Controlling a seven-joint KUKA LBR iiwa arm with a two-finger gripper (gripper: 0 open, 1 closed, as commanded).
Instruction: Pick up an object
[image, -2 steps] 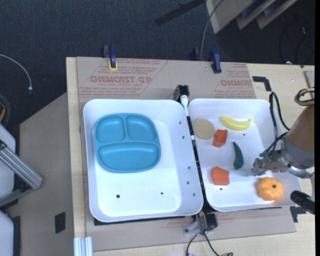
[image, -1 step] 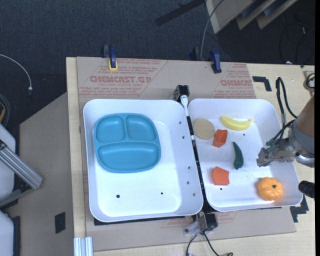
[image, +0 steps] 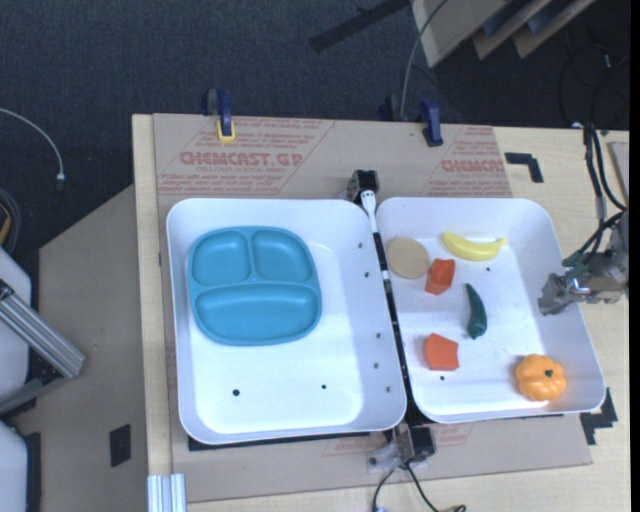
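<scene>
The right bin (image: 500, 405) holds a yellow banana (image: 473, 245), a tan round disc (image: 407, 258), two red-orange blocks (image: 439, 276) (image: 441, 352), a dark green pepper (image: 476, 312) and an orange pumpkin (image: 540, 377). My gripper (image: 566, 290) sits at the right rim of that bin, to the right of the pepper and above the pumpkin in the view. It touches none of the objects.
The left bin (image: 280, 400) carries a blue divided plate (image: 256, 285) in its upper left part. A black divider with a connector (image: 366, 190) runs between the bins. Cables (image: 600, 170) hang at the far right. Blue clamps (image: 225, 108) grip the board's far edge.
</scene>
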